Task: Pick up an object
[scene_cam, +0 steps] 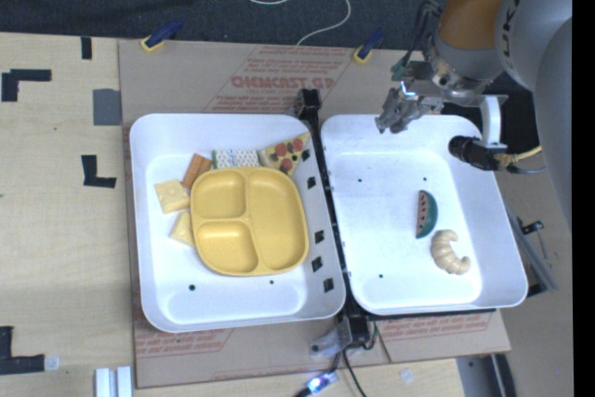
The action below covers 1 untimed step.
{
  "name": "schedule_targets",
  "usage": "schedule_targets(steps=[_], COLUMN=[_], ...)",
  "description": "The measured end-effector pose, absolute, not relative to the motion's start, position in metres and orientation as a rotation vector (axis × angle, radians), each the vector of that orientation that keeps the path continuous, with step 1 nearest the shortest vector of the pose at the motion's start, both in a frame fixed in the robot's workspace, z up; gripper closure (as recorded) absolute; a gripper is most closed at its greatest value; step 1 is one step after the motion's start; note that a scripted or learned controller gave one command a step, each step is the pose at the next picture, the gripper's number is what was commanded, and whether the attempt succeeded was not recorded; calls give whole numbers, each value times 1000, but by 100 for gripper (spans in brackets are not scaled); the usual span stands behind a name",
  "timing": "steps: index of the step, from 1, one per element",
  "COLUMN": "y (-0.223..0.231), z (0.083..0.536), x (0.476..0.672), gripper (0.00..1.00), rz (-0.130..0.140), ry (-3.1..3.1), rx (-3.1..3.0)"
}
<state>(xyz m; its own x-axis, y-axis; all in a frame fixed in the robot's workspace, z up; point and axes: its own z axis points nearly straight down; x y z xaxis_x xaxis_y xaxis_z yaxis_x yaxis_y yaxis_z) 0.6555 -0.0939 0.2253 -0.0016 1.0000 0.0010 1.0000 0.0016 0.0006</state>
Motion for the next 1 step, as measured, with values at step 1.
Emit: schedule_targets(steps=[1], y=[-60], z=[234], x=[617], gripper=[100], rz=[3], ry=[-2222], rx=[-2217])
